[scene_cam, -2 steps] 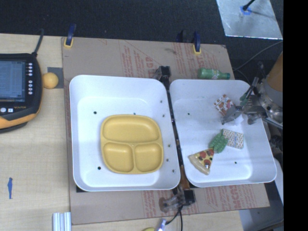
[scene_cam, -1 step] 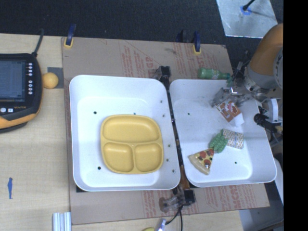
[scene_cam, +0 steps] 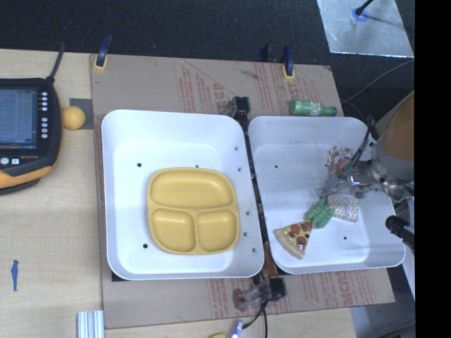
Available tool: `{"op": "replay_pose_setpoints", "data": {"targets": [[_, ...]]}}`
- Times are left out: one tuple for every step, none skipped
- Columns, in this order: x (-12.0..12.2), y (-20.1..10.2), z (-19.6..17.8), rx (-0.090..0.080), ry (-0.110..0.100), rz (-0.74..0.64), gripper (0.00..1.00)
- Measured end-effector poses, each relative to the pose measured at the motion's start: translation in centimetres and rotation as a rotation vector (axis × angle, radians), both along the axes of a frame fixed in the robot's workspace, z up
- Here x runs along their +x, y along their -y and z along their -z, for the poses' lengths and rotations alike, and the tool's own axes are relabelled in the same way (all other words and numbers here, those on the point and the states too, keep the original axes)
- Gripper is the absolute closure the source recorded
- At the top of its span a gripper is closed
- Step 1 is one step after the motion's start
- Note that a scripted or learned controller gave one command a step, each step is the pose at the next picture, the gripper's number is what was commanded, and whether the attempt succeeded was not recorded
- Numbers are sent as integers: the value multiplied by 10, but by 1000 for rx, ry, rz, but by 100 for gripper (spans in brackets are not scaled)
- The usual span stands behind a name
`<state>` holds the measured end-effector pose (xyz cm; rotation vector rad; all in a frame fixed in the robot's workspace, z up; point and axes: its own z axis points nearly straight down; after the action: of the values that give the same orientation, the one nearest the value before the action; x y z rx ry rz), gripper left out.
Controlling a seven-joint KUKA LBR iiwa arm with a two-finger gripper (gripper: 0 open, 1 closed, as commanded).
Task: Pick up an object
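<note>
Camera view looked down on tabletop point(scene_cam: 42, 259) with two white bins. Left bin point(scene_cam: 123, 189) held yellow divided tray point(scene_cam: 192, 210). Right bin point(scene_cam: 282, 153) held pizza-slice toy point(scene_cam: 294, 236), green object point(scene_cam: 320, 213) and patterned packet point(scene_cam: 344, 207), clustered near gripper point(scene_cam: 342, 183) (its opening could not be told). Arm point(scene_cam: 396, 146) entered from right. Green bottle point(scene_cam: 313, 108) lay behind right bin.
</note>
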<state>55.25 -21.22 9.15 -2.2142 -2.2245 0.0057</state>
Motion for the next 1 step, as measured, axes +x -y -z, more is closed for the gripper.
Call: {"op": "replay_pose_setpoints", "data": {"targets": [[56,-20,-1,0,2,-1,0]]}}
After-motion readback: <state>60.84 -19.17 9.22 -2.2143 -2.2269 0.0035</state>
